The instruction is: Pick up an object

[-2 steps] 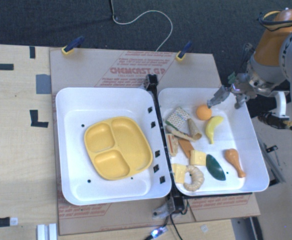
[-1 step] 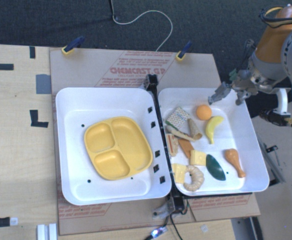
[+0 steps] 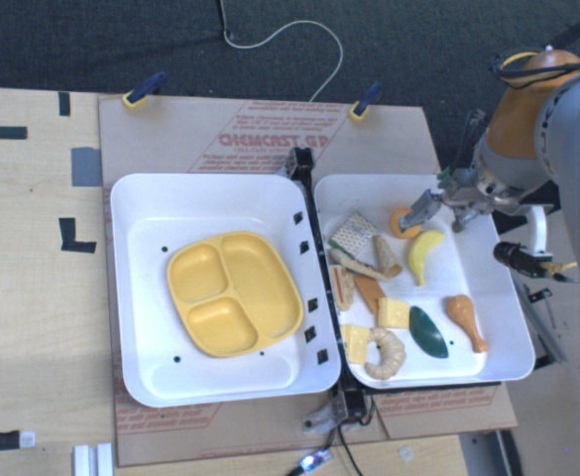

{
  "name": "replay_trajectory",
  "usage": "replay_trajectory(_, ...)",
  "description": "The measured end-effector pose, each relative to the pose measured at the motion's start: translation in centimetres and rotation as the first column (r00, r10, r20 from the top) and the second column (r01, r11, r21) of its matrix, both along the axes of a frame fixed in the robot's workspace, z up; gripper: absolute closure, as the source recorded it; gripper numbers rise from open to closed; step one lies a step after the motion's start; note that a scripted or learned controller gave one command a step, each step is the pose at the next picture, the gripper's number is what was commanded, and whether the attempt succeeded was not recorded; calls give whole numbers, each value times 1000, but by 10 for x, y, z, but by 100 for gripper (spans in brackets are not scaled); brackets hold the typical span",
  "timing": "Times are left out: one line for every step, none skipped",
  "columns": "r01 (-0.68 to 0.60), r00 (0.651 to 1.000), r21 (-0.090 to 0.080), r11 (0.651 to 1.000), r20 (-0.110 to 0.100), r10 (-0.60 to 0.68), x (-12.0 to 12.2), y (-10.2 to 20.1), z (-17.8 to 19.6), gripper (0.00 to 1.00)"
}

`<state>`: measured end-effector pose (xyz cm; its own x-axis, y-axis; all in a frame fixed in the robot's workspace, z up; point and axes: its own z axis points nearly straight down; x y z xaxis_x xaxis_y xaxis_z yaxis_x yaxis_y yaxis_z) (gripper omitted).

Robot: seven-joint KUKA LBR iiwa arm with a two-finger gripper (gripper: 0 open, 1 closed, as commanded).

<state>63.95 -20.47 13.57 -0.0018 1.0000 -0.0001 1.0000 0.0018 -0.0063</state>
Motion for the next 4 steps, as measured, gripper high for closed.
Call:
replay_trajectory(-1,1000,-1,1000,2,1,-1,2,-54,0)
replay_trajectory(-2,1000,-2,1000,5,2,1,2,-40,100)
replay_trajectory(0,1000,0,1000,10,0,4,10,5,100)
replay_trajectory(1,1000,0,1000,10,-1,1,6,49,100)
